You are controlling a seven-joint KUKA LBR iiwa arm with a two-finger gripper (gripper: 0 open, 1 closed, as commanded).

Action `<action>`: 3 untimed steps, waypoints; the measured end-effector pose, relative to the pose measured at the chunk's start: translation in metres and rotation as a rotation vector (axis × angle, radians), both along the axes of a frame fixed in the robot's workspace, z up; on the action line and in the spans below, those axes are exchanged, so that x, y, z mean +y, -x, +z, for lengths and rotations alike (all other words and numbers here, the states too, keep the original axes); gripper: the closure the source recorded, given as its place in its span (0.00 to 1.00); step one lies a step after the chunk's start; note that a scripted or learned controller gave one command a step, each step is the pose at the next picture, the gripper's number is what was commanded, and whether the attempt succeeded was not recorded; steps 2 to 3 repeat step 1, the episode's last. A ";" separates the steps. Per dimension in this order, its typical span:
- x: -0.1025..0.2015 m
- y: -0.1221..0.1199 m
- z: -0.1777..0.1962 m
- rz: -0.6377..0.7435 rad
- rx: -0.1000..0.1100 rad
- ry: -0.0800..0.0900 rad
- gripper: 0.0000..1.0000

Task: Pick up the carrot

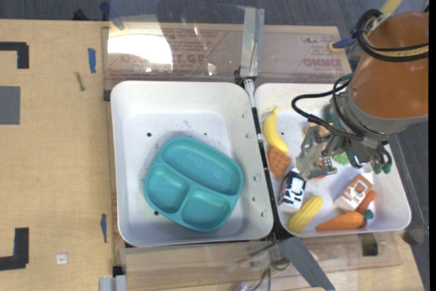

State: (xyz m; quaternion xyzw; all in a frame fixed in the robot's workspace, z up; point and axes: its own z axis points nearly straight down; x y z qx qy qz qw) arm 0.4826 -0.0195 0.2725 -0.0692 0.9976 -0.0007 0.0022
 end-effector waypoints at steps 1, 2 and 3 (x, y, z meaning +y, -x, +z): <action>0.050 -0.024 -0.087 0.195 0.013 -0.003 1.00; 0.050 -0.024 -0.087 0.195 0.013 -0.003 1.00; 0.050 -0.024 -0.087 0.195 0.013 -0.003 1.00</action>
